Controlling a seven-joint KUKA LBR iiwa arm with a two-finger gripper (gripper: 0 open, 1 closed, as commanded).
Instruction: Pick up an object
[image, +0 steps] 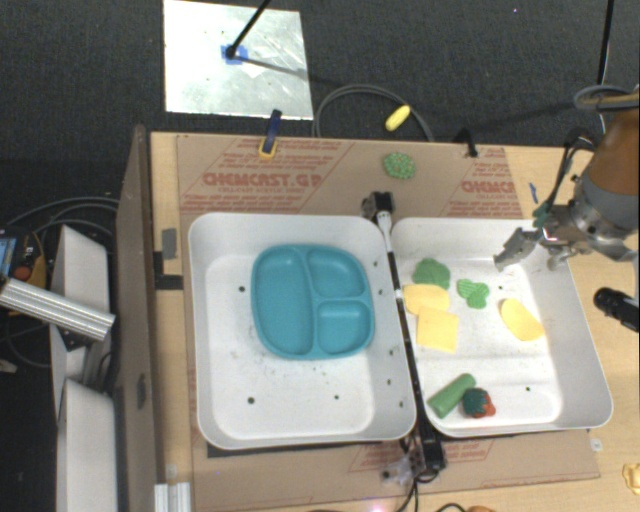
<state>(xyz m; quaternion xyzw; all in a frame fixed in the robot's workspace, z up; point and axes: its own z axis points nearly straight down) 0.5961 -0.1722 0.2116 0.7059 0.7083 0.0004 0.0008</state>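
The right bin holds several toy foods: a green leafy piece, a small green piece, two yellow slabs, a yellow oval, a green cylinder and a red strawberry. My gripper hangs over the bin's far right part, above and behind the yellow oval. Its fingers are spread open with nothing between them. The arm's wrist comes in from the right edge.
The left bin holds a blue divided plate. A black divider runs between the bins. On the cardboard behind them lie a green knobbly ball and a yellow piece, near some cables.
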